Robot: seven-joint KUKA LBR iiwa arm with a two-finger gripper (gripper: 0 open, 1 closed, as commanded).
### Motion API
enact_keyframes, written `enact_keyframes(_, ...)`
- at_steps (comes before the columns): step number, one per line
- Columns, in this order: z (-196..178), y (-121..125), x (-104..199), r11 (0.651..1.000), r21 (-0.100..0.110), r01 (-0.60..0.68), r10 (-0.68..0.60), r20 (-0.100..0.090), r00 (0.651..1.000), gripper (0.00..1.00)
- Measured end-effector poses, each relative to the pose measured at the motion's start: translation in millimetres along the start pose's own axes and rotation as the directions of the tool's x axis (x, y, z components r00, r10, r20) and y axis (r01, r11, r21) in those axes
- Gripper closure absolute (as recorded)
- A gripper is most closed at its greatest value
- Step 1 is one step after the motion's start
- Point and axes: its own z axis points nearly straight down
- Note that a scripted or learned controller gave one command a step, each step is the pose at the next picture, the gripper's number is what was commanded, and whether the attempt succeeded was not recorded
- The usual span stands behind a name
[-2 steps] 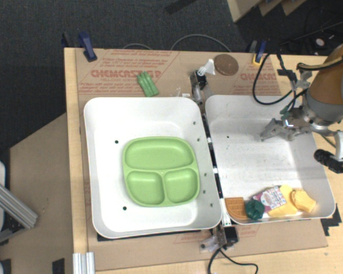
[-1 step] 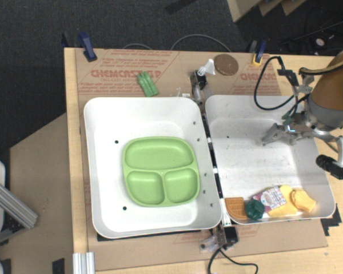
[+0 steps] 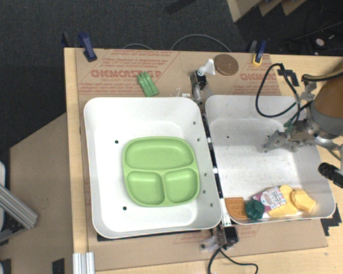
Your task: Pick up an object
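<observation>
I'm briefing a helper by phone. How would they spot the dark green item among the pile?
Look in the right white bin, along its near edge where small objects cluster. The dark green lumpy object sits between a flat brown piece and a pink-labelled packet, the only green one there.

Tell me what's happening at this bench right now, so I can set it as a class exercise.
A grey robot arm with an orange band reaches in over the right white bin, its pincer above the bin's bare floor, holding nothing. The pickable items, a yellow block, a dark green lump and a brown piece, sit clustered along that bin's near edge. The left white bin holds a green divided plastic tray.
</observation>
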Motion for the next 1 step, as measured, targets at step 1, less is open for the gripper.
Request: enact_keyframes(1,0.3,-27.5,-0.3,1.000,0.001,-0.001,0.001,0.000,1.000,0.00)
